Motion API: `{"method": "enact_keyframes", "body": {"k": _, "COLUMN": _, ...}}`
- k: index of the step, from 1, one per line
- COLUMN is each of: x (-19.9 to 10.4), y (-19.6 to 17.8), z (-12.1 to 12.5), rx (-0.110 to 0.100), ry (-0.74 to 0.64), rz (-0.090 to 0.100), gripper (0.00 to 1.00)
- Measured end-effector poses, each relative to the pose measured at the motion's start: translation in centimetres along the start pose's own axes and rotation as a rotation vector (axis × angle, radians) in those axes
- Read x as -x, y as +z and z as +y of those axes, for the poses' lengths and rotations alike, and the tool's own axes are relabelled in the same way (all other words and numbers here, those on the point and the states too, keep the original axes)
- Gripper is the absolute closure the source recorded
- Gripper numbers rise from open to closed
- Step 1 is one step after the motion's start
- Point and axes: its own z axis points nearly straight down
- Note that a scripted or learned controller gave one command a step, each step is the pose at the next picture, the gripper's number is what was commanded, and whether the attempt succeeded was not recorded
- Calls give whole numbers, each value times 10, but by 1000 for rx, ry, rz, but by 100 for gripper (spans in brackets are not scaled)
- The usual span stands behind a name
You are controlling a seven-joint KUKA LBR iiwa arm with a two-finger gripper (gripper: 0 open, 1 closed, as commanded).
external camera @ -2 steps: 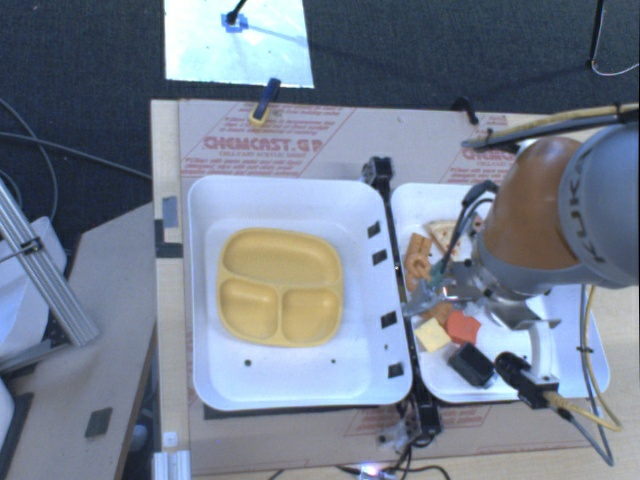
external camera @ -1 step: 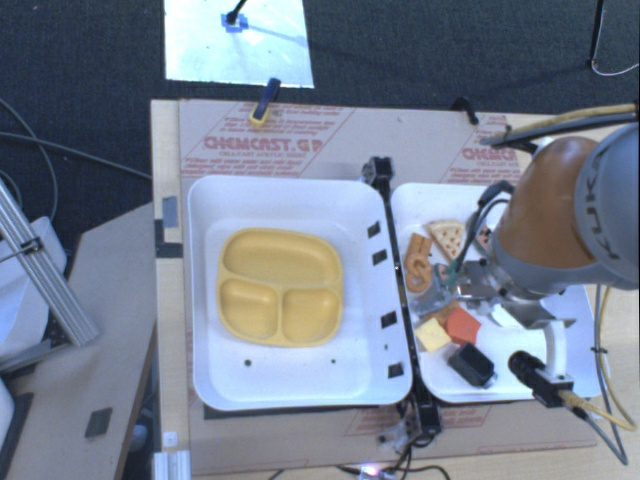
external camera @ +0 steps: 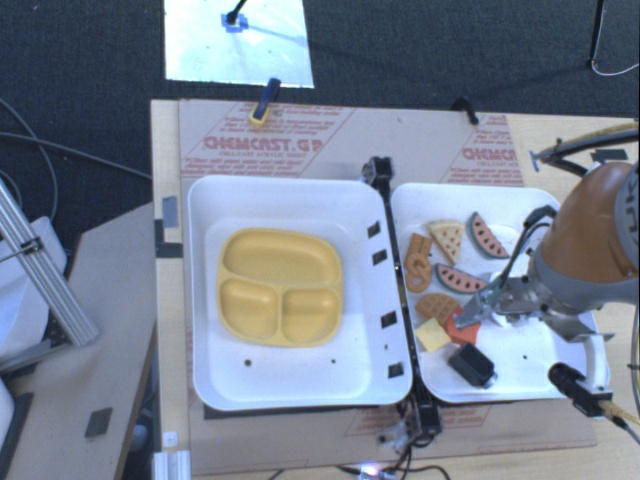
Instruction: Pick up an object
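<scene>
Nearest the camera, a black block [external camera: 471, 365] lay at the front of my right bin [external camera: 520, 386], untouched. Just behind it my tool [external camera: 478, 311] was down low among the toy food, its tip right over a red piece [external camera: 464, 325] that sat beside a pale yellow square [external camera: 432, 335] and a brown cracker [external camera: 436, 306]. Whether the tool was spread or pinched I could not tell from that angle, and nothing was visibly held. I judged I was at the reach-and-close step, with the red piece as the likely target. Next I would need a clean close on it alone, then a straight lift. Farther back sat a watermelon slice [external camera: 459, 279], a pretzel [external camera: 417, 261], a pizza wedge [external camera: 447, 238] and another watermelon slice [external camera: 487, 236]. In the left bin [external camera: 205, 298] lay a yellow divided tray [external camera: 281, 286].
</scene>
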Motion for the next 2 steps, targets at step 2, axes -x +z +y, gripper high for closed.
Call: {"method": "enact_keyframes", "body": {"k": 2, "x": -13, "y": 11, "z": 0, "rx": -1, "ry": -1, "rz": 0, "gripper": 0}}
